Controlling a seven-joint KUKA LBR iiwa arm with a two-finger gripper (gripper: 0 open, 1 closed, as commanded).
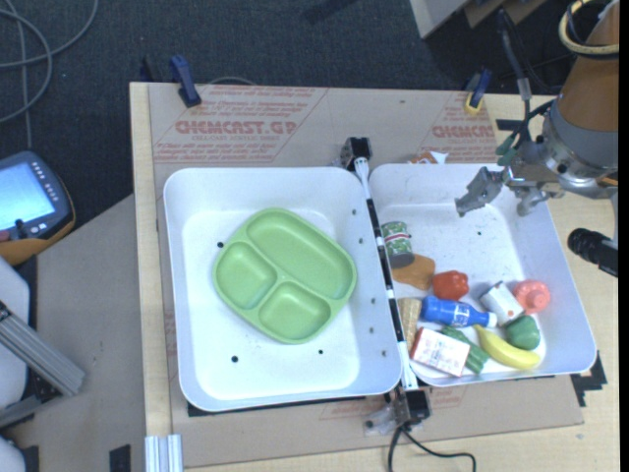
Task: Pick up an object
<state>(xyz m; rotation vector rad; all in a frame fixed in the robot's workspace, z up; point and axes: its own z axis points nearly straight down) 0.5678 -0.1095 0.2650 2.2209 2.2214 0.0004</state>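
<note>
Arm (590, 96) cut off at right edge, tablet screen (25, 200) cropped at left, carton (439, 352) label unreadable

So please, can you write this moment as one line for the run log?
arm's two-finger hand: above right white bin, far end, holding nothing | small toy foods: heaped at near end | green divided plastic plate: in left white bin

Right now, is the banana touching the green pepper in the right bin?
Touching. The camera view shows the green pepper lying against the banana near the right bin's front corner, its lower edge overlapping the banana's upper curve with no white floor between them.
</note>
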